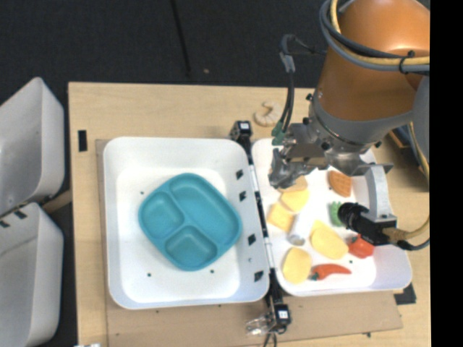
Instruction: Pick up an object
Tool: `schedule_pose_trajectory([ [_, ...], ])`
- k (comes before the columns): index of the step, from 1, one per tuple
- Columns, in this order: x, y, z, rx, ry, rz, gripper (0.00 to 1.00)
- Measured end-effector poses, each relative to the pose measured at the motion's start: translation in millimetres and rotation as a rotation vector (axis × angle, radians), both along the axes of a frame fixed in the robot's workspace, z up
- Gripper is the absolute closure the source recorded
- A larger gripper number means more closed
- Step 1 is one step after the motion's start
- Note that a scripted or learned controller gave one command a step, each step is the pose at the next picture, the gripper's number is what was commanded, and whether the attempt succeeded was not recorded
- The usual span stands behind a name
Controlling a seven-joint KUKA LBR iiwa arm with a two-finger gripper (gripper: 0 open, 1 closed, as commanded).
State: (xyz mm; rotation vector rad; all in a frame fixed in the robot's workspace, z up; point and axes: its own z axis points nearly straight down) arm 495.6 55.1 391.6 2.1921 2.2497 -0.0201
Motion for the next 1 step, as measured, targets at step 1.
schedule_pose_trajectory([
  [1, 1.4, -0.7, 8.9, -0.003, 0.002, 0.010, 1.00],
])
